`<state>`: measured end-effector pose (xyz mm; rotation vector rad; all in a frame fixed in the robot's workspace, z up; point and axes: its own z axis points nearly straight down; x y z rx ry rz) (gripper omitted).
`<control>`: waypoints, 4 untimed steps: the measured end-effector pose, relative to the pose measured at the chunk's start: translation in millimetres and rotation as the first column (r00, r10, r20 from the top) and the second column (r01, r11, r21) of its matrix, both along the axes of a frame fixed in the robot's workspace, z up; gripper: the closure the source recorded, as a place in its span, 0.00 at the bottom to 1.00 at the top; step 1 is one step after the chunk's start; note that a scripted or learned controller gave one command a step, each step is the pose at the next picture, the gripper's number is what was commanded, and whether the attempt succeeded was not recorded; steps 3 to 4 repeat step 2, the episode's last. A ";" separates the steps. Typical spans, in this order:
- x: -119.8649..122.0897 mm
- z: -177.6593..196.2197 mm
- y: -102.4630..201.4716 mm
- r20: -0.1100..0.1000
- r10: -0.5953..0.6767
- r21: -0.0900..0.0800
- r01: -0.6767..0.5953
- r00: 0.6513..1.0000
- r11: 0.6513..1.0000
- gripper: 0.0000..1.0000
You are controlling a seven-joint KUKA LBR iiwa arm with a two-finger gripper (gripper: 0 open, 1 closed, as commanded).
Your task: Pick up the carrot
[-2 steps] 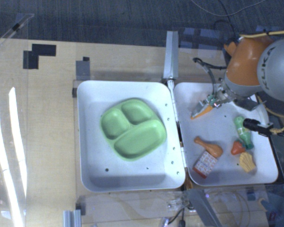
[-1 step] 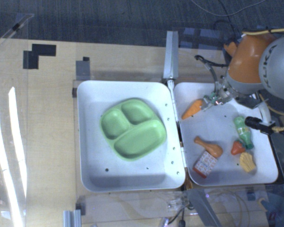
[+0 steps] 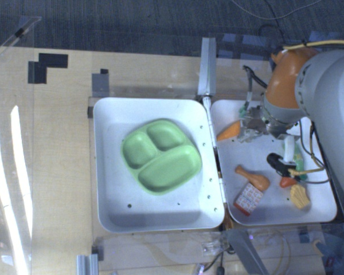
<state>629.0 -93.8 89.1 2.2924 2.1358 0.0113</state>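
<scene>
**Carrot not yet lifted**

You had the green divided plate (image 3: 161,156) in the left bin (image 3: 103,211). The carrot (image 3: 229,131) lay at the right bin's (image 3: 327,213) upper left, just beside the claw (image 3: 253,126), which hung at its right end. You could not tell the claw's opening, nor whether it touched. By my judgement the grasp and lift remained.

A pale wooden surface (image 3: 51,153) carries black tape marks (image 3: 45,66) near its far edge. Beyond it lies dark blue-grey carpeted floor (image 3: 132,10), crossed by a thin looping black cable (image 3: 264,4). Bright glare streaks (image 3: 14,136) mark the left.
</scene>
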 end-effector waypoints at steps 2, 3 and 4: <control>-141.5 95.7 47.1 -0.008 -0.102 0.002 0.102 0.995 0.995 1.00; -141.5 95.7 47.1 -0.008 -0.102 0.002 0.102 0.995 0.995 1.00; -141.5 95.7 47.1 -0.008 -0.102 0.002 0.102 0.995 0.995 1.00</control>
